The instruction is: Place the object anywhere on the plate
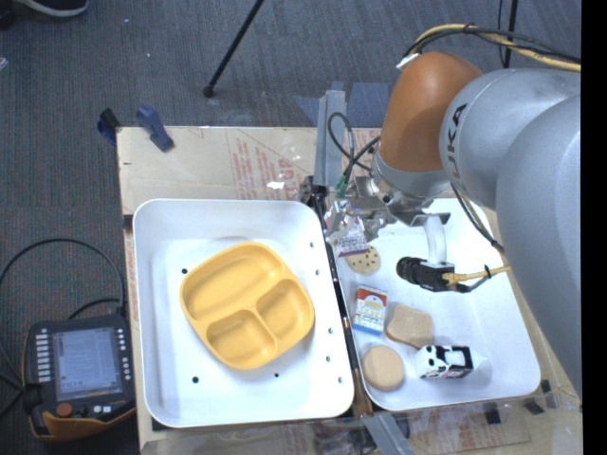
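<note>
Five small food pieces lie in the right bin (498, 335), and the gripper (349, 218) hangs over that bin's far corner, hard by the edge it shares with the left bin (159, 254). Right beneath it sits a chocolate-chip cookie (364, 260), which looks like the object in play, flat on the bin floor and not on the plate. Clamped or released? I cannot tell: the tool head is a tangle of metal and cable from here, and something pale hangs at its tip that I can't name. Further along the same shared edge come a small red-and-white carton (371, 311), a slice of toast (409, 325) touching it, a round tan biscuit (384, 368) at the near corner, and a black-and-white cow-patterned block (446, 361) beside it. The yellow three-compartment plate (192, 297) waits bare in the middle of the left bin. To do this well, I'd want the descent straight down and centred on the cookie, since it is thin and lies close to the bin wall, so a skewed approach may clip the rim or skid it away. Then lift high enough to clear both bin walls, carry across, and let go low over any compartment so it doesn't bounce out.
</note>
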Robot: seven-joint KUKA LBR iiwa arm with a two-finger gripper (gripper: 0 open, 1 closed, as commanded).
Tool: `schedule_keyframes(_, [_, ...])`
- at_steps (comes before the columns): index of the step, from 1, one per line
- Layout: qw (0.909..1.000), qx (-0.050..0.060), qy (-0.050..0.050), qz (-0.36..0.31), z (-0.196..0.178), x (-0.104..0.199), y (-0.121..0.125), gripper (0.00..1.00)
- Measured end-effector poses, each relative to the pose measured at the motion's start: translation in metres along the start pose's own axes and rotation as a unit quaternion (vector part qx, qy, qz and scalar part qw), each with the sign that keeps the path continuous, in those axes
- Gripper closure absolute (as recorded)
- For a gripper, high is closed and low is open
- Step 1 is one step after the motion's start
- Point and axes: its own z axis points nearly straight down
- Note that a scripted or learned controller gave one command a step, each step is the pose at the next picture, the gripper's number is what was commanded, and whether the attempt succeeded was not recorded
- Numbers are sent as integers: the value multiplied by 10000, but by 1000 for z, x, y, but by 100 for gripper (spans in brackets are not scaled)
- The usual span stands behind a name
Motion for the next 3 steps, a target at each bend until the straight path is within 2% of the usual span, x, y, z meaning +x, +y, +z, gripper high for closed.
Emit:
schedule_keyframes(1, [9952,3,-2,-982,0,62,-13,100])
schedule_keyframes(2, [9952,1,-2,-978,-1,62,-13,0])
schedule_keyframes(3, [9987,5,1,-513,0,26,-82,0])
